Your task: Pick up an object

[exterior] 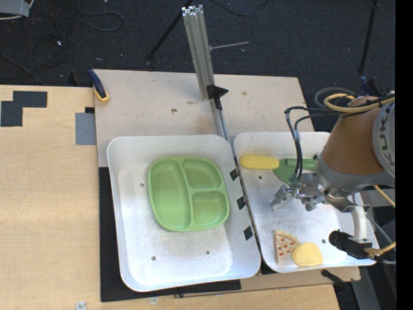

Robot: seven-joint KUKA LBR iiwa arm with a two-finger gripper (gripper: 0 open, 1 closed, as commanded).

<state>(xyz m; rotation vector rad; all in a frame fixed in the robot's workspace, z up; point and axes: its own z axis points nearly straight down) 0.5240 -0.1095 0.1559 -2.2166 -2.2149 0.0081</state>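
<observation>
Over on the left, the left bin (129,237) carries a green divided plate (189,193), three compartments, lying flat. Across the bins' shared edge from the plate we come to the right bin (271,257), and that's where the action is. A toy corn cob (266,163), yellow with a green husk end, lies near that bin's far side. The gripper (284,197) hangs just on the near side of the cob, its fingers (279,201) pointing down and toward the plate, spread apart with nothing between them. The cob sits apart from the tips, not between them. Farther from the cob, at the bin's near edge, a pizza slice toy (284,245) rests touching a round yellow piece (307,254). On the arm's casing, white letters read partly "UK", cut off at the edge.
</observation>
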